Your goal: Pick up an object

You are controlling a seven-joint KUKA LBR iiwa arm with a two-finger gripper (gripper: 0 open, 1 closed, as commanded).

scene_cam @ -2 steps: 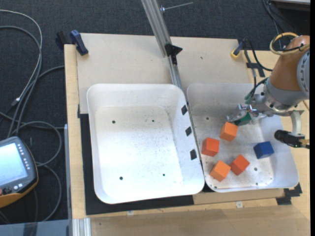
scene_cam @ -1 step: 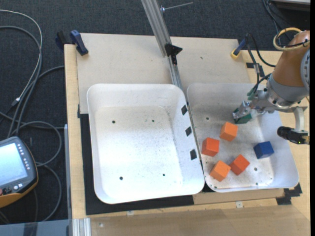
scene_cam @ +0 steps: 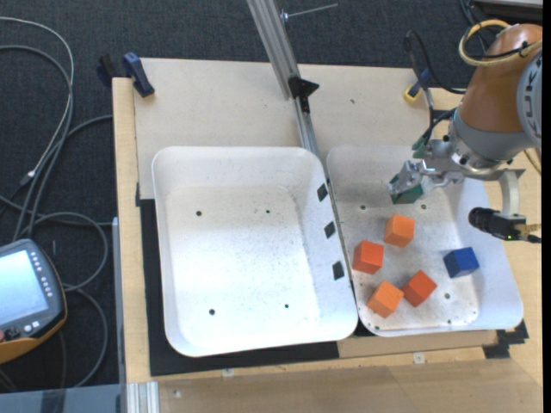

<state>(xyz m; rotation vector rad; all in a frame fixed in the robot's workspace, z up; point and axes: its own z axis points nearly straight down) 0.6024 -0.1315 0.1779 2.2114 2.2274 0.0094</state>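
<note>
A green block (scene_cam: pixel 408 193) sat pinched in the gripper (scene_cam: pixel 406 186), lifted over the right bin (scene_cam: pixel 344 166) near its far side. The hold looked shallow, so it might slip loose. Four orange blocks (scene_cam: pixel 399 231) and a blue block (scene_cam: pixel 461 261) lay below.

Open floor left of the pincer, blocks below it

Below our pincer (scene_cam: pixel 408 188) we see four orange blocks (scene_cam: pixel 399 231) and a blue block (scene_cam: pixel 461 261) crowding the right bin (scene_cam: pixel 344 166); leftward the floor lies bare.
</note>
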